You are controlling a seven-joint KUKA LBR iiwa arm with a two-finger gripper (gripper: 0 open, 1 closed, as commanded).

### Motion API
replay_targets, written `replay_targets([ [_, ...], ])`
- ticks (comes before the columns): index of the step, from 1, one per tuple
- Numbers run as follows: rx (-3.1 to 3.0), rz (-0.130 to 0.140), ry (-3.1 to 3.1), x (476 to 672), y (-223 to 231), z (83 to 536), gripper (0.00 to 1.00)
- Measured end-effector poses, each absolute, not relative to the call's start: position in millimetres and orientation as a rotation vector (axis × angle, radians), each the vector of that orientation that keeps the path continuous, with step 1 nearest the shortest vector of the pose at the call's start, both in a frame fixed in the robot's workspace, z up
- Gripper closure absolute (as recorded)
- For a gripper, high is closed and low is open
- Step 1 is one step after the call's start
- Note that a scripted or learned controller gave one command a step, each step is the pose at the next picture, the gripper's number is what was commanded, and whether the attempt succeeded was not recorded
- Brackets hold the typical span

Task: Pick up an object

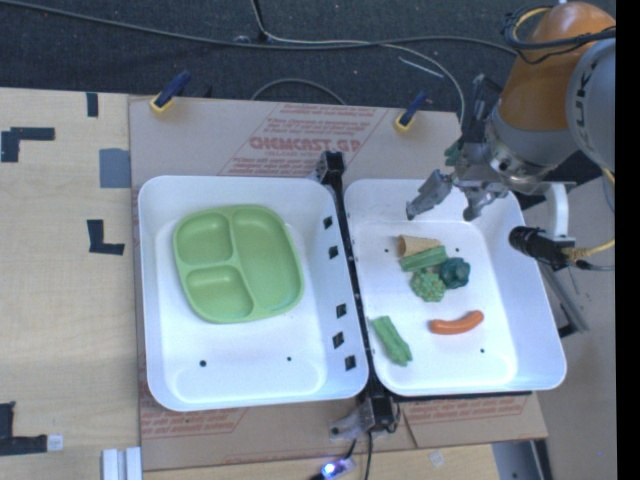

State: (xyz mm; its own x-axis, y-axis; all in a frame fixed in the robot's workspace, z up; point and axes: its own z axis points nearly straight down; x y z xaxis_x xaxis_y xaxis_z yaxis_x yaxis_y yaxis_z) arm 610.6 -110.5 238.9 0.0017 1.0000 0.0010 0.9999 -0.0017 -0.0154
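My gripper (448, 200) hangs over the far edge of the right bin (520, 348), fingers spread open with nothing between them. Below it in that bin lie a tan wedge (417, 245), a green stalk (424, 259), a light green broccoli floret (428, 286), a dark teal piece (457, 273), an orange-red sausage shape (456, 323) and a green pickle-like piece (392, 339). The wedge and stalk are the nearest to the gripper, a short way toward the front of it.
The left bin (240, 368) holds a green divided plate (237, 262). A black divider with clips (345, 288) runs between the bins. Yellow-blue clamps (170, 90) (411, 114) hold the cardboard at the back. Cables cross the dark floor behind.
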Motion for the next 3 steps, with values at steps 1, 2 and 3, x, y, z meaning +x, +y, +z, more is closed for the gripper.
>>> replay_targets([
  [1, -2.220, 0.002, -2.222, 613.0, -110.3, 247.2, 0.00],
  [2, -2.218, 0.006, -2.221, 621.0, -113.6, 189.4, 0.00],
  [3, -2.217, 0.006, -2.221, 613.4, -110.2, 142.9, 0.00],
])
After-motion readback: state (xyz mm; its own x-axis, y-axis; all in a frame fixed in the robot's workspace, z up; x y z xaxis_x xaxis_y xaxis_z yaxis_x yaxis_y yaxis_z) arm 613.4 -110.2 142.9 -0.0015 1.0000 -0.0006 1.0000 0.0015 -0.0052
